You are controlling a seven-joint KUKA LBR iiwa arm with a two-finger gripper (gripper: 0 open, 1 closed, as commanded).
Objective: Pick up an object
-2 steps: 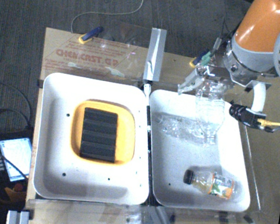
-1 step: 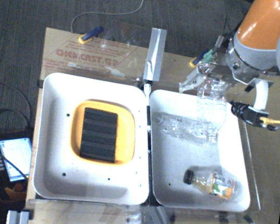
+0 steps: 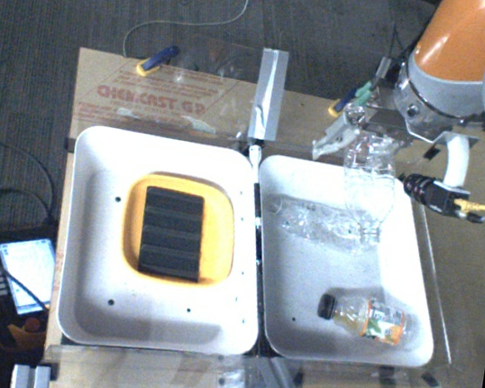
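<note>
You look down at a slant from above the bench (image 3: pixel 185 97), both white bins (image 3: pixel 94 211) in frame.

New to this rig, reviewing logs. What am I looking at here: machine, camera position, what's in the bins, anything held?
One picture, from a fixed camera above the bench, looking down at a slant. The grey and orange thing at top right is the robot arm; its gripper hangs over the far edge of the right bin. A clear plastic object hangs just below the gripper, apparently lifted, though the grip itself is hard to make out. More crumpled clear plastic lies in that bin, with a small bottle on its side near the front. The left bin holds a yellow tray with a black block.
</note>
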